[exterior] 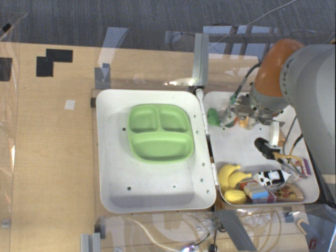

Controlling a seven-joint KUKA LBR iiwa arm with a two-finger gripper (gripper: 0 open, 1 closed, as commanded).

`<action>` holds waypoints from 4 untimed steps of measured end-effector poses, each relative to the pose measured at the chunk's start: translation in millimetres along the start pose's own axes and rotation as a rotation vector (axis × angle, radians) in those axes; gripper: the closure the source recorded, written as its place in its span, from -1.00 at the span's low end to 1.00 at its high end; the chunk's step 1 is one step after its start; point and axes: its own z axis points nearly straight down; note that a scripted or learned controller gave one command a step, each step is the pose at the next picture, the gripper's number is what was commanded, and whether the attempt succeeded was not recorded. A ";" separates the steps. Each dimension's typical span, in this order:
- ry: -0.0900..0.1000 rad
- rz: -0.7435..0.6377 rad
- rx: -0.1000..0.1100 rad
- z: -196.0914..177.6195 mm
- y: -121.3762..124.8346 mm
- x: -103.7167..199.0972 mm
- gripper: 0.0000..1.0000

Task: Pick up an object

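At the near end of the right bin (236, 146) a cluster of things is seen lying: yellow bananas (233, 180), a small box (260, 194), a black-and-white item (272, 177) and a flat packet (292, 193), all touching or just beside one another. None of these is lifted. The middle of the right bin's floor is bare.

At the far end of the right bin the gripper (232, 118) is held low. A green object (213, 116) rests just beside it in the bin's far corner, and a small orange thing (242, 122) is seen close against it on the other side. No object is shown being carried, so the pick is judged not yet done: a grasp, a closing and a lift are left, most likely on the green object or the orange thing.

Whether the gripper is open or closed cannot be told, since it is blurred against the wrist hardware. Whether contact is made with either object cannot be told. The orange thing is too small to be identified, and the packet's print cannot be read. The arm is cut off beyond the right bin's outer side.
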 end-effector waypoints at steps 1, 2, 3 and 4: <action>0.002 -0.009 -0.006 -13.0 2.4 2.6 1.00; -0.004 -0.049 -0.002 -2.2 -57.4 -65.1 1.00; -0.004 -0.048 -0.005 -2.4 -56.6 -64.7 -1.00; 0.001 -0.051 -0.011 -14.8 -53.9 -61.4 1.00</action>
